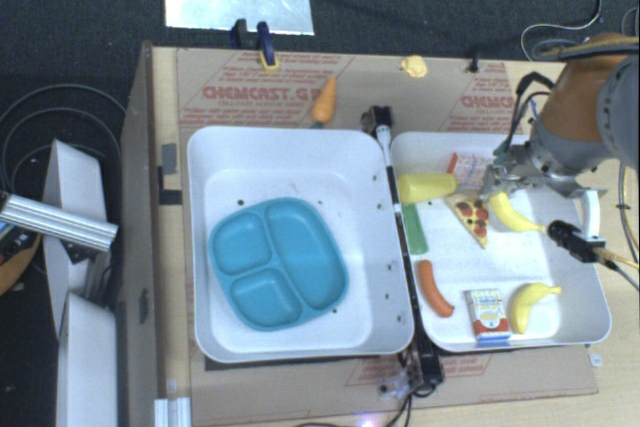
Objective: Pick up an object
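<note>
Hand (497, 183) hovers over pizza slice (471, 218) beside banana (512, 214).

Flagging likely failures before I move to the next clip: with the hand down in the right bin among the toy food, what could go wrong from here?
1. The hand sits in a tight cluster: yellow plastic banana, toy pizza slice and yellow plastic cup. It may pinch two items, or nudge one away.
2. That cluster lies close to the far wall of the right white bin, so the hand could strike the rim.
</note>
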`<action>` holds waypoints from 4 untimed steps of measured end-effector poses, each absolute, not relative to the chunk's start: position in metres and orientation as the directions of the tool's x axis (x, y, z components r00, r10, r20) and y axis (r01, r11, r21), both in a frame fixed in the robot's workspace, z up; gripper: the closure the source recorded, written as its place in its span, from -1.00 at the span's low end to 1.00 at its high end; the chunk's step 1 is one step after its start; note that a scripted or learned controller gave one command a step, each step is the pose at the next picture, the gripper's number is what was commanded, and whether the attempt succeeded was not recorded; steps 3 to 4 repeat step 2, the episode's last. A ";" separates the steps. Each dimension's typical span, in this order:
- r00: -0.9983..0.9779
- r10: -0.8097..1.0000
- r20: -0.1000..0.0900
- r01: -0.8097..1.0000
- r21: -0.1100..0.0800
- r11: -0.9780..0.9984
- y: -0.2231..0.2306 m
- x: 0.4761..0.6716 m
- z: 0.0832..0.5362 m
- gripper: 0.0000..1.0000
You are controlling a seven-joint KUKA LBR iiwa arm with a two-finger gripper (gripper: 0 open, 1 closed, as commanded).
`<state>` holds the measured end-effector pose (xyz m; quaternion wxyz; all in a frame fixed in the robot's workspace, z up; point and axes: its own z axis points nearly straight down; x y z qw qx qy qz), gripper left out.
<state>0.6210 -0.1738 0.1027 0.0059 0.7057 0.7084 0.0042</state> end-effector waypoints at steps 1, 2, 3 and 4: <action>0.002 1.000 0.000 1.000 0.001 -0.002 -0.187 0.569 0.156 1.00; -0.008 1.000 0.001 1.000 0.003 0.008 -0.109 0.555 0.220 1.00; -0.008 1.000 0.001 1.000 0.003 0.008 -0.109 0.555 0.220 1.00; -0.008 1.000 0.001 1.000 0.003 0.008 -0.109 0.555 0.220 1.00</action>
